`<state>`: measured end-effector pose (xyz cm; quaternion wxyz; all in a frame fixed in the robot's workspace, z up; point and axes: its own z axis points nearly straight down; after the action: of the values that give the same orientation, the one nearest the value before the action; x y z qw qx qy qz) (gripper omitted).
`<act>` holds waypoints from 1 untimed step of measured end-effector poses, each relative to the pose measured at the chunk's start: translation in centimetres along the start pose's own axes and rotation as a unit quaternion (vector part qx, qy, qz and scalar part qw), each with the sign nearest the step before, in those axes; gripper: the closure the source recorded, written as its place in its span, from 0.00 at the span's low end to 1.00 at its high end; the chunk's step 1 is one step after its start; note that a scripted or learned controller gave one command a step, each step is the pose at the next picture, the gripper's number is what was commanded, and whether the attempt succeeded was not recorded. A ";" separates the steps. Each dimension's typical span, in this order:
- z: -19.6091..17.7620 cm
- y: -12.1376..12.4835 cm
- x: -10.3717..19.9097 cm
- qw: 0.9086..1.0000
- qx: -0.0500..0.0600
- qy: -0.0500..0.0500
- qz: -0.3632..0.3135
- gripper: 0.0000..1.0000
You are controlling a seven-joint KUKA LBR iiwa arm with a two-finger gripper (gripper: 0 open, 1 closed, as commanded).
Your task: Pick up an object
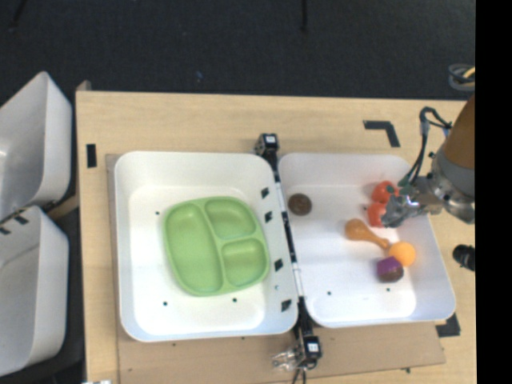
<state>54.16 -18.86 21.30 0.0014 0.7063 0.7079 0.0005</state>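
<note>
The left bin holds a green divided plate. The right bin holds a brown disc, an orange-tan rattle, a purple piece and a red object, beside which the gripper sits. Both bins rest on a tan bench over dark floor.

My gripper hangs over the right bin, near its far right side, right up against the small toy lying there. Taking that toy as the mark: the long-handled piece lies just nearer the camera, its ball end further right and nearer again, with the small round thing touching that end on the near side. The disc lies well left of the toy, by the bins' shared wall, and the divided tray sits further left, in the left bin.
</note>
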 end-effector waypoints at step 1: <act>0.1 0.9 4.5 1.000 0.001 0.001 -0.001 1.00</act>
<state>55.00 -14.38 21.24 0.0003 0.7057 0.7086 0.0003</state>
